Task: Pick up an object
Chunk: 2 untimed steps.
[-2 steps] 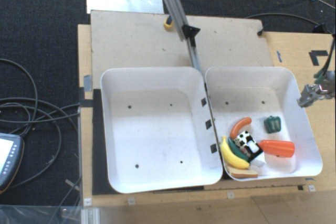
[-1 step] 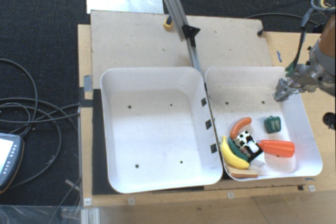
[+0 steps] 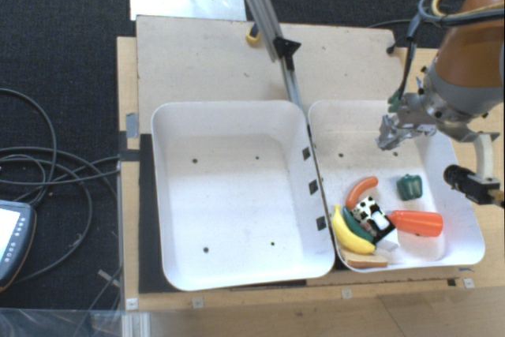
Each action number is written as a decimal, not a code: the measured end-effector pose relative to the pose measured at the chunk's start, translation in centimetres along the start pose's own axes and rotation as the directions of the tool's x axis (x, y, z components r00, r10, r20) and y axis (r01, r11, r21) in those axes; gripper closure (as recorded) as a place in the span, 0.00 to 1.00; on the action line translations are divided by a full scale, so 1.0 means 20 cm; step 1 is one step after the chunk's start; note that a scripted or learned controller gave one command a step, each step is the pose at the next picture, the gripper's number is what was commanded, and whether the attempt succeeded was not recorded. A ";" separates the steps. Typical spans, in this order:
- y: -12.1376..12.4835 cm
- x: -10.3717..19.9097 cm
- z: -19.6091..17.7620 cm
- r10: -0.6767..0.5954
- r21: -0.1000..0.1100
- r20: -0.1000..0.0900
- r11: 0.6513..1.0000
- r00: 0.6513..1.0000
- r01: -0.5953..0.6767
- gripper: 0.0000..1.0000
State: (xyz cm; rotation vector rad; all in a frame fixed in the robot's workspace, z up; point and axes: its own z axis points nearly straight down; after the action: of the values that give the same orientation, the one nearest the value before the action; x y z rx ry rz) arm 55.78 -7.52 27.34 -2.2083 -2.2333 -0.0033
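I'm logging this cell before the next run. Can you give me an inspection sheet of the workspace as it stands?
Surface: bench bearing a left bin and a right bin.
Job's things: in the right bin's near end, a banana, sausage, green pepper, carrot and black-and-white toy.
Clutter: a wooden block beside the banana.
Grippers: gripper above the right bin's far part, apart from the items.
Cables: black cables on the floor at left.
Surroundings: dark carpet; screen device at the left edge.
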 end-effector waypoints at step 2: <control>0.13 0.47 0.06 0.000 -0.001 0.000 1.000 1.000 0.000 1.00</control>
State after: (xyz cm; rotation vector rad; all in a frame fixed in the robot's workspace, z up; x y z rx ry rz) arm 58.29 1.94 26.12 -2.2088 -2.2340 -0.0050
